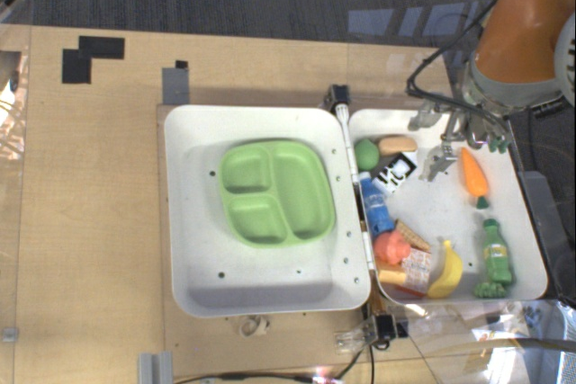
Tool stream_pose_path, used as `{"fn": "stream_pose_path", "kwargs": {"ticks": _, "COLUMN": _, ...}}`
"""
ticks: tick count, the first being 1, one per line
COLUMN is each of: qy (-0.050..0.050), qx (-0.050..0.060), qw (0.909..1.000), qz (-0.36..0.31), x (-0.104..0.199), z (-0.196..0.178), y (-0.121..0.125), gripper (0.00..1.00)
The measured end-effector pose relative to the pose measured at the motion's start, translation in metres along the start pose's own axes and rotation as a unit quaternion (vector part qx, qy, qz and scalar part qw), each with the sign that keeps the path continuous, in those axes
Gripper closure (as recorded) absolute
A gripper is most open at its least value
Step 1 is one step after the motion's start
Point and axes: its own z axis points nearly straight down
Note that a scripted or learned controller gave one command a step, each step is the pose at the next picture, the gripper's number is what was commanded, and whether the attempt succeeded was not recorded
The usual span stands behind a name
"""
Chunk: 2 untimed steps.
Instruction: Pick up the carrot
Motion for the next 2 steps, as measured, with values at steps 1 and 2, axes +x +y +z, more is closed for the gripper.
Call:
{"fn": "stream_pose_path", "kwargs": {"ticks": 1, "qy": -0.004, "qx": 0.001, "qw": 0.9997, "qz": 0.023, "x": 0.003, "z": 0.105, "y": -0.067, "gripper": 0.00}}
{"fn": "stream_pose_path", "kwargs": {"ticks": 2, "qy": 0.000, "qx": 0.001, "qw": 0.9843, "qz": -0.177, "x": 0.050, "z": 0.106, "y": -0.096, "gripper": 0.00}}
